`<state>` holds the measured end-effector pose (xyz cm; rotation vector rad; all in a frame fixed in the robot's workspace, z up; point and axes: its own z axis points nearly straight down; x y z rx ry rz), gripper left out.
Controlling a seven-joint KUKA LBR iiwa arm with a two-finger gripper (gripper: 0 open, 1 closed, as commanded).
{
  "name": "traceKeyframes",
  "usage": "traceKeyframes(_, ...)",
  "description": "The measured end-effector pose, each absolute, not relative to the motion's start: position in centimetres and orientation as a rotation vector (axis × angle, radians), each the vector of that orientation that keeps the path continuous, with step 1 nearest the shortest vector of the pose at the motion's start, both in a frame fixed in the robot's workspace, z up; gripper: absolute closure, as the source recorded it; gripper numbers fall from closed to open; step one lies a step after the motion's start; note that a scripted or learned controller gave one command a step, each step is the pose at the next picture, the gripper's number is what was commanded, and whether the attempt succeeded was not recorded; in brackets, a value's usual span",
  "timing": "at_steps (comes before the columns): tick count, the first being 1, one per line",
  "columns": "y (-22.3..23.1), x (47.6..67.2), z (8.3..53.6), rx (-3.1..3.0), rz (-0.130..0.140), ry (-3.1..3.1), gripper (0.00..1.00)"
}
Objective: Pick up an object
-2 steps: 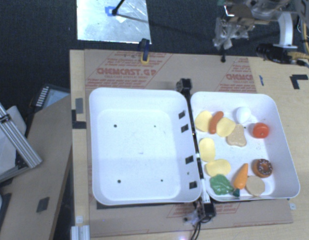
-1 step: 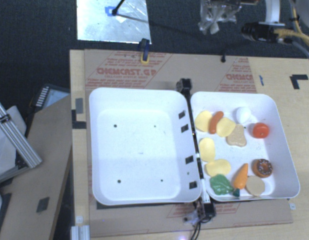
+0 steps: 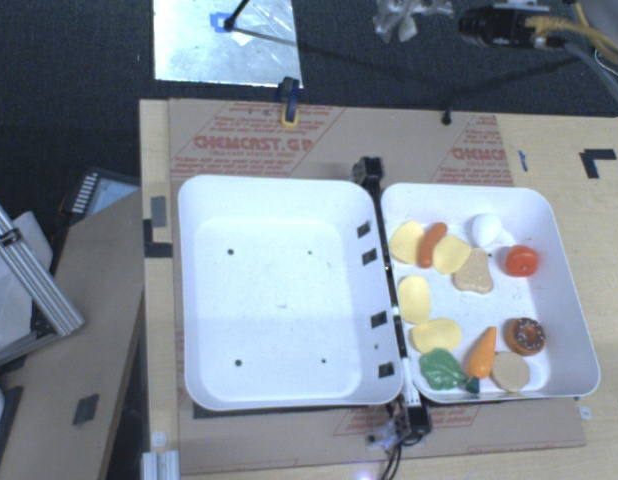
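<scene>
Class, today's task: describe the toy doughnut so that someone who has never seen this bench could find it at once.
Start at the right white bin, the one holding the toy food. Look near its right wall toward the front corner, where the doughnut lies, above a pale round biscuit and right of the orange carrot. It is the one brown ring with a hole and speckled topping.
</scene>
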<state>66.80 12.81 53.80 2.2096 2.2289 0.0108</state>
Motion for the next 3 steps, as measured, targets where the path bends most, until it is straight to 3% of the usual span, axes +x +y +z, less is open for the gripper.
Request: traceKeyframes(3, 21.9, 66.8, 53.5, 2.214, 0.005, 2.229, 1.0)
